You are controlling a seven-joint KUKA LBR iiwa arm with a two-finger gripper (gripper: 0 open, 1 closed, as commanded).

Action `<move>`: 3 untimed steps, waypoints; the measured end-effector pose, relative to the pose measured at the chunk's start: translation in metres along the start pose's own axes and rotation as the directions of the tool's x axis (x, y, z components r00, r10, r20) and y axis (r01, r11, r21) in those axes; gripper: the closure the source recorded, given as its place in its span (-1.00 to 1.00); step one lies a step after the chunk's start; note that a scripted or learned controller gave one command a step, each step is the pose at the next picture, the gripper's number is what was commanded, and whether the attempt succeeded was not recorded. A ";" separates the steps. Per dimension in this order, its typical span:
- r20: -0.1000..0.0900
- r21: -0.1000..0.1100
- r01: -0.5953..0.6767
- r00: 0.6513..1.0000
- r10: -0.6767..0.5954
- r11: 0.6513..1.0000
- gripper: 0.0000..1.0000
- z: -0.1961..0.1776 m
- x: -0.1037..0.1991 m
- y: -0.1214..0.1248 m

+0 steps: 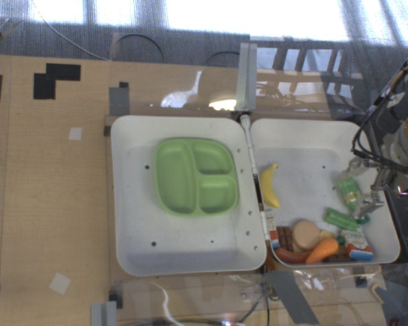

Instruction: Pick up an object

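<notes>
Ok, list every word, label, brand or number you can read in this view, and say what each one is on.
No text can be read in this view.
Green packet near the gripper: print too blurred to read.
Flat green packet: markings too small to read.
Small carton in the right bin's front corner: coloured print, illegible.
Black squares on the bench: plain shapes, not letters.
Green divided plate and banana: no markings seen.

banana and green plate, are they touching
Apart. The camera view shows the banana in the right bin and the green plate in the left bin, with the bin rims between them.
</notes>
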State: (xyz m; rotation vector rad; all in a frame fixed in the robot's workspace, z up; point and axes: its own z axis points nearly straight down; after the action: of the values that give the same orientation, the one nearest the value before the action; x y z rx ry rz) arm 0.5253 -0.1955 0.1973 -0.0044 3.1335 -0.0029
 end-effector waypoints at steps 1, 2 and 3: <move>0.009 0.001 -0.122 0.992 0.122 0.992 -1.00 0.096 -0.016 -0.009; 0.007 0.002 -0.068 0.998 0.068 0.998 -1.00 0.108 -0.041 0.002; 0.025 0.005 -0.058 0.998 0.057 0.998 1.00 0.093 -0.047 0.003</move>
State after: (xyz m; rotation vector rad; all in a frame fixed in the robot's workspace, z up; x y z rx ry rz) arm 0.5729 -0.1928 0.1051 0.0852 3.1072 -0.0118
